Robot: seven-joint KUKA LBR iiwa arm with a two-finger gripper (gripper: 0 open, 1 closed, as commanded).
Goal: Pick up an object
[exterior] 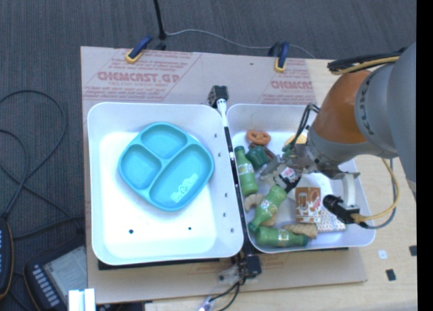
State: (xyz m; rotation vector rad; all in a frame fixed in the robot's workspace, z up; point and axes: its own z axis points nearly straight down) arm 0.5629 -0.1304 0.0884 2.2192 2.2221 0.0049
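The right bin [365,235] holds a pile of small items. Three green bottles lie there: one [245,172] along the left wall, one [270,205] in the middle and one [276,237] near the front wall. A brown pretzel [257,136] sits at the back with a dark green piece [258,156] just below it. A brown and white carton [308,203] rests right of the middle bottle. My gripper [284,172] hangs low over the middle of the pile, just above the middle bottle and left of the carton. Nothing is visibly lifted.
The left bin [108,235] carries a blue divided plate [166,165]. Tan food pieces [302,230] and a red-patterned packet [333,221] lie at the right bin's front. The arm's orange band [342,110] looms over the bin's right side. Clamps [279,57] pin the board at the back.
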